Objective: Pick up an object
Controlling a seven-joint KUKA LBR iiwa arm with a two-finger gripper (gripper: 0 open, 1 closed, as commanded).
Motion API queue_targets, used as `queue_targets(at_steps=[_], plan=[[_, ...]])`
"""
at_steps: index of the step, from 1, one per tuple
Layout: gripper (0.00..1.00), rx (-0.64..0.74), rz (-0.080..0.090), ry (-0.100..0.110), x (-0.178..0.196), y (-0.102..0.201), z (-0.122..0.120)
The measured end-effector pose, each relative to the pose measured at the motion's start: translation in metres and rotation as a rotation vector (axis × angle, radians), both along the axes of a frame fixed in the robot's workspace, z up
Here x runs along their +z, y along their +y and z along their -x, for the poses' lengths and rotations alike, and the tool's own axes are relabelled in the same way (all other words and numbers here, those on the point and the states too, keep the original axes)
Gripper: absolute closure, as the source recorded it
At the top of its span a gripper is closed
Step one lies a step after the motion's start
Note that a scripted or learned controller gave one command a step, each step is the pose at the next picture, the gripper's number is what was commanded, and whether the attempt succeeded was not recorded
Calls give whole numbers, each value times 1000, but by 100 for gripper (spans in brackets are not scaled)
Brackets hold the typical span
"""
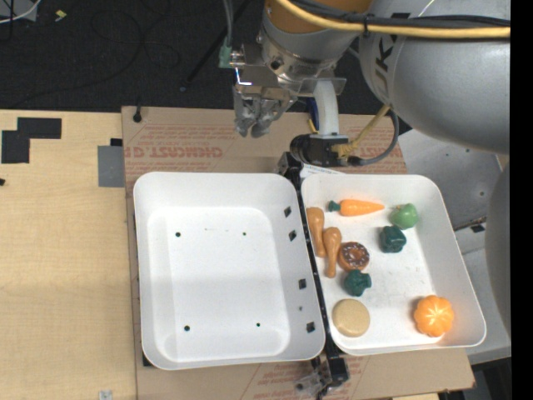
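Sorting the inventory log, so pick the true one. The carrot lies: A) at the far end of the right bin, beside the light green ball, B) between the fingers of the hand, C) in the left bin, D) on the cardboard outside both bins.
A: the carrot lies in the right bin at its far end, just left of the light green ball.

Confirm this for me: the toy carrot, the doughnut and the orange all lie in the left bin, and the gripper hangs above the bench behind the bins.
Wrong bin. The camera view shows the toy carrot, doughnut and orange lying in the right bin, not the left. The gripper does hang above the bench behind the bins.
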State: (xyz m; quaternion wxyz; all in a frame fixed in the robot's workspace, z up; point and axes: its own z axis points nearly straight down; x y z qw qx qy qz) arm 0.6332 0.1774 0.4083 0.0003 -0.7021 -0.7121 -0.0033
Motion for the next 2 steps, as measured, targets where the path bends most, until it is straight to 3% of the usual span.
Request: queue_targets(at_steps=[1, 2], plan=[[100, -14, 6, 5, 24, -16, -10], [100, -15, 5, 1, 91, -36, -11]])
